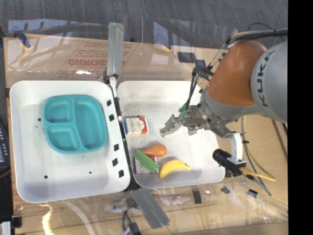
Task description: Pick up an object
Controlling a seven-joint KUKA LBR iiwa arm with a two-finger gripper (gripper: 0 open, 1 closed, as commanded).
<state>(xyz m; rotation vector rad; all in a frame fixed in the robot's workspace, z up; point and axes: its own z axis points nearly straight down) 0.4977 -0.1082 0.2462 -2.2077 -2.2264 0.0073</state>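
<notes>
Approach step: gripper (168, 127) hovers in the right bin (195, 89), just right of the milk carton (136, 125). Finger state cannot be told; nothing visibly held. Next move likely calls for descent onto one object

Bright, even overhead light; glare streaks on clear plastic sheet (73, 50) behind bins; soft shadows; slight overall blur.
</notes>
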